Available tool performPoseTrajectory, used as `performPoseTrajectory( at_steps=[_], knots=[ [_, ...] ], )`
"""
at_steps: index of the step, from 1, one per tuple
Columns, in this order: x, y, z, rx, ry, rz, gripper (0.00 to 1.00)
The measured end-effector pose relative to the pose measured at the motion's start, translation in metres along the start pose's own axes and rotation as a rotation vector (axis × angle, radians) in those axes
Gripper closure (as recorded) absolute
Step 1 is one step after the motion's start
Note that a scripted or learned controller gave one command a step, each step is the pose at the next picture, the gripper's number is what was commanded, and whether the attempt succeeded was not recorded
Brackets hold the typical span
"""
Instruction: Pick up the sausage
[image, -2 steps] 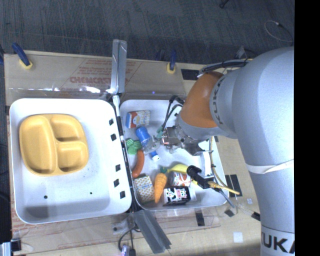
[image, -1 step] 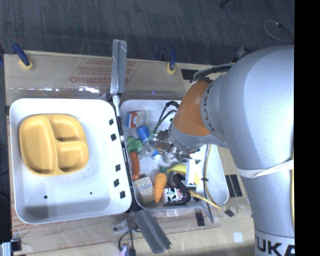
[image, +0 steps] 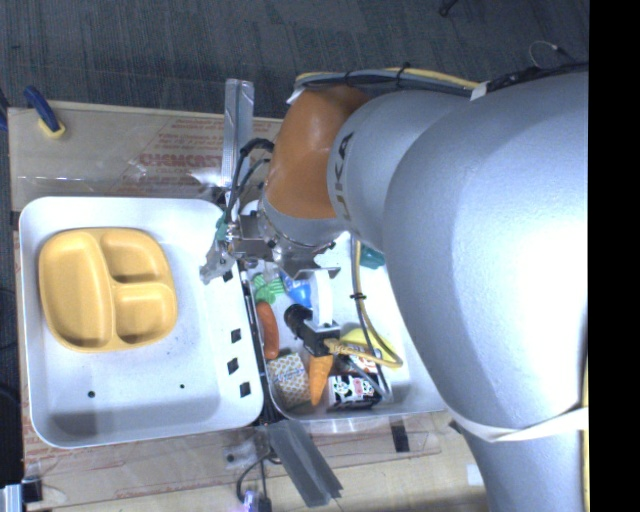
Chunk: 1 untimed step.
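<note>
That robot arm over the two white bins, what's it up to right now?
The grey arm is reaching over the right bin, which holds a jumble of toy food. Its tool sits near the divider between the bins, just above the sausage, which lies at the right bin's left edge, not lifted. The left bin holds a yellow divided tray.
</note>
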<state>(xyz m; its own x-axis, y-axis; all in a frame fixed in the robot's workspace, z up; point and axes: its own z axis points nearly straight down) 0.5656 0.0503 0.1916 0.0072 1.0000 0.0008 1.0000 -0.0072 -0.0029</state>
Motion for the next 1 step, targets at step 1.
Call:
performPoseTrajectory(
  at_steps=[1],
  knots=[
    [-0.0003, -0.0001, 0.0002, 0.0, 0.0, 0.0, 0.0]
  ],
)
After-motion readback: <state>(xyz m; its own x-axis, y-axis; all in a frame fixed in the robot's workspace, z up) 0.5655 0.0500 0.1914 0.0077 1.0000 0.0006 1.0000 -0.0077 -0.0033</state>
